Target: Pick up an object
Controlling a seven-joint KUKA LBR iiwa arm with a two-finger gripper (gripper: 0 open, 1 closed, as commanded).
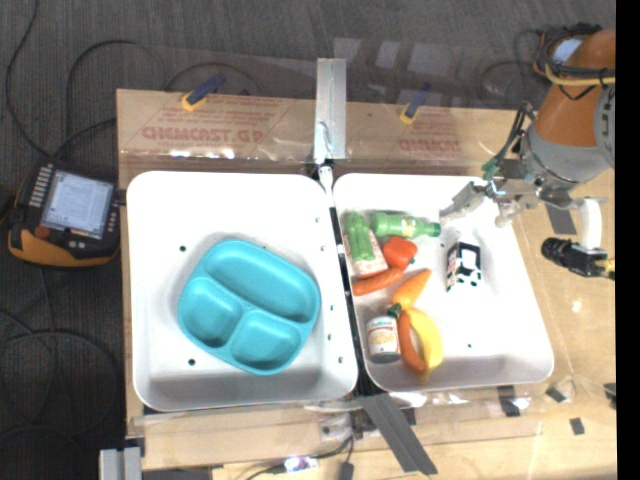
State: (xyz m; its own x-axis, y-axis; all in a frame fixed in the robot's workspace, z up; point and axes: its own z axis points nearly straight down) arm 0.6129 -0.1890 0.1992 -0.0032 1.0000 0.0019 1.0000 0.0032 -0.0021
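My gripper (484, 205) hangs over the far right part of the right bin (505, 343), fingers open and nothing between them. Just below it lies a black-and-white cow toy (462, 266). Along the bin's left side sit a green bottle (402, 226), a green and white packet (362, 245), a red pepper (398, 252), two carrots (410, 287), a small jar (381, 338) and a yellow banana (426, 341).
The left bin (160, 213) holds a teal divided plate (250, 303). A handheld control pad (68, 213) lies on the floor left of the bench. Yellow clamps (203, 90) hold the plastic sheet at the back.
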